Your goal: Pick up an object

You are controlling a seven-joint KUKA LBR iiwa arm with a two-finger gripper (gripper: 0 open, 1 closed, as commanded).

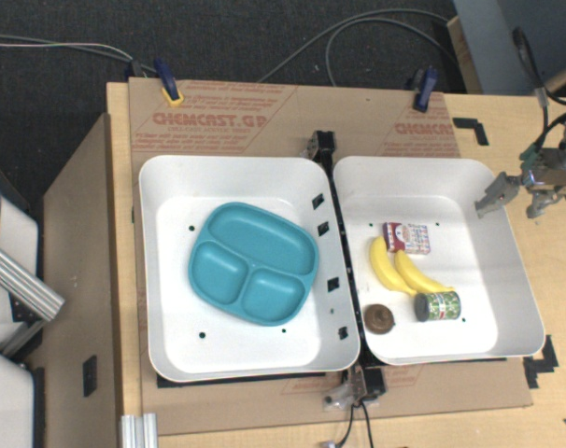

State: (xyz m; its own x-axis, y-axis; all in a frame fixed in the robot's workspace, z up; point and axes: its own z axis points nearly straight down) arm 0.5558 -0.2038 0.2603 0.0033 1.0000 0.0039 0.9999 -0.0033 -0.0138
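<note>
Sitting in the right bin (507, 278) are four small things — two bananas (395, 267) near the middle, a small red and white packet (407, 239) touching them at their 12 o'clock, a green-labelled can (438, 305) lying on its side at their 4 o'clock, and a brown round thing (379, 319) at their 7 o'clock, close to the bin's inner wall. None of them is being held. The pincer (514, 194) is over at the bin's 2 o'clock rim, well apart from the pile — prongs look spread, nothing between them. The left bin (162, 250) carries a teal divided plate (253, 262) about dead centre. Both bins rest on a cardboard sheet (227, 119) clamped to the worktop (77, 250) at 12 o'clock.
</note>
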